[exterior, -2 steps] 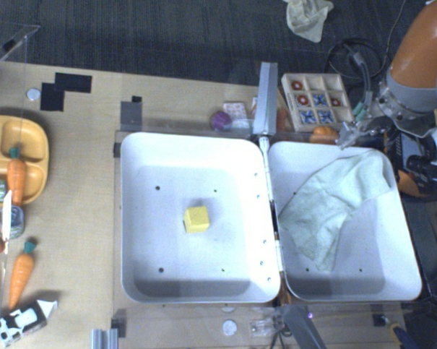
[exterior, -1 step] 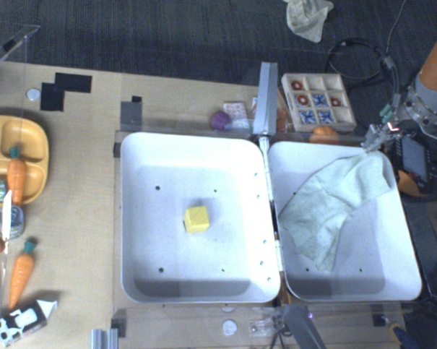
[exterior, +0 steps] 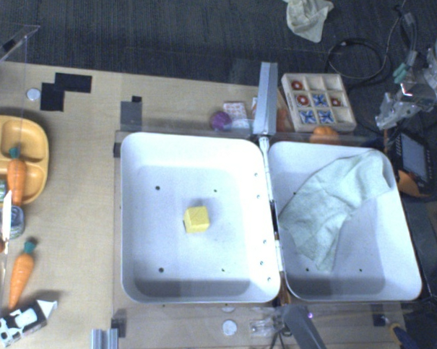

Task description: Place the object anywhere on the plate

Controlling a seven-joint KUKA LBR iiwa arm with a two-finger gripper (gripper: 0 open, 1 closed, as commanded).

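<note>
Maybe I miss the yellow block [exterior: 197, 219], far from my gripper [exterior: 403, 107]; spread or closed, I cannot tell.

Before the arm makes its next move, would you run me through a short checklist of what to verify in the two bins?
1. Yellow block in plain sight in the left bin: ok, it lies alone near the middle.
2. Nothing on top of the block: ok.
3. Gripper clear of both bins: ok, it sits beyond the far right corner of the right bin.
4. Gripper holding the block: not ok, the block lies on the bin floor.
5. Plate to place on: cannot tell; a crumpled cloth covers much of the right bin.
6. Gripper opening: cannot tell.
</note>
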